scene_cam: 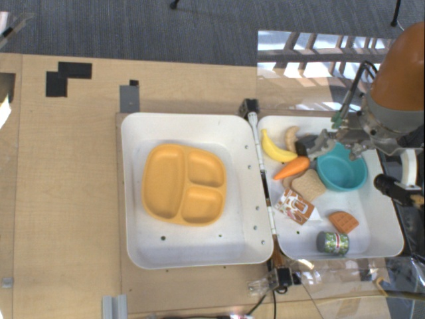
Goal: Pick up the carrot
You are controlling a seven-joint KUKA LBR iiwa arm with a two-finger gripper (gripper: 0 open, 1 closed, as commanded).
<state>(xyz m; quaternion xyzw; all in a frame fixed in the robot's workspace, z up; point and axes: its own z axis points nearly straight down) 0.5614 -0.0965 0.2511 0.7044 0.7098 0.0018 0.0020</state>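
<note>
— Is any text, brand or number to be read here?
— None is legible. Print is seen on the small red-and-white packet (pixel 294 207) in the right bin (pixel 392 234) and on the green can (pixel 332 243), but it is too small and blurred to be made out.

orange carrot (pixel 291 169), yellow banana (pixel 275 149), teal bowl (pixel 342 172), yellow-orange divided plate (pixel 184 184), white bins (pixel 199 248)

Arm (pixel 398 78): we note it at the right bin's (pixel 392 244) far right corner, orange band uppermost, gripper (pixel 345 138) low over that bin.
</note>
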